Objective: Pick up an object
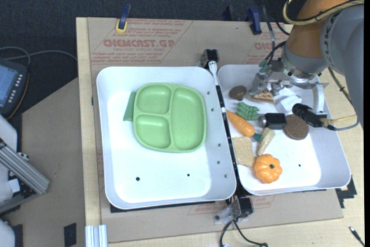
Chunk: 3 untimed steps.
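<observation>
The small orange plastic pumpkin [267, 168] lies near the front edge of the right white bin [324, 173]; I use this pumpkin as the landmark. Just behind it and a little left lies a pale square slice like bread [243, 151], and just behind it also a small cream-coloured piece [266, 140]. Farther behind and left is the orange plastic carrot [240, 124], with a green leafy toy [248, 110] beyond it and a brown rounded lump [237, 92] still farther back. Behind and right of the pumpkin lies a dark brown round disc [296, 129], with a black and grey handled object [272, 120] to its left. Far behind the pumpkin, the gripper [272, 88] of the grey arm [335, 37] hangs over a flat tan and red slice [263, 96]; whether its jaws are open or closed, I cannot tell. Well to the left of the pumpkin, in the left white bin [115, 170], rests a light green divided plate [170, 117].
</observation>
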{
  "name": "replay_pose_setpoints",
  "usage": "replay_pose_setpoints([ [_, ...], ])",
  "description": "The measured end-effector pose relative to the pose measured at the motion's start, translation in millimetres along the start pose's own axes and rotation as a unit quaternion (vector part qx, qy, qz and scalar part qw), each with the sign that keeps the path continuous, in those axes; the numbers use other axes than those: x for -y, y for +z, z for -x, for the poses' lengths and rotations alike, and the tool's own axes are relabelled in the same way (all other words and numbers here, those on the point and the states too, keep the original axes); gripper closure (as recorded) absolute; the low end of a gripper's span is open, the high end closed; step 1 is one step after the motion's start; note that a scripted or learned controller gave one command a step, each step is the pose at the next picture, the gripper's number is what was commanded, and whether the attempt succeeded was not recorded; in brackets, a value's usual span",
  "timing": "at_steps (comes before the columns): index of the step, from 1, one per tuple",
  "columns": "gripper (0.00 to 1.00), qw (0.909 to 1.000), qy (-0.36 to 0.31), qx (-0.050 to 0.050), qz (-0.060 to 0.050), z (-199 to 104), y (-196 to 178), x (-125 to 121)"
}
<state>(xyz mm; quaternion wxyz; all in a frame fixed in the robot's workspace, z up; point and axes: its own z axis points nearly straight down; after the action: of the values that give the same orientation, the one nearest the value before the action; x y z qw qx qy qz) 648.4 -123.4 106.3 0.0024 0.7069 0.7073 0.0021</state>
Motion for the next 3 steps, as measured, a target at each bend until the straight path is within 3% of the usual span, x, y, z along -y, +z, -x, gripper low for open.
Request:
replay_pose_setpoints([
  [2,1.0,1.0,-0.001,0.001,0.001,-14,-112,-8],
  [3,1.0,1.0,0.0,0.0,-0.001,-14,-119,-9],
])
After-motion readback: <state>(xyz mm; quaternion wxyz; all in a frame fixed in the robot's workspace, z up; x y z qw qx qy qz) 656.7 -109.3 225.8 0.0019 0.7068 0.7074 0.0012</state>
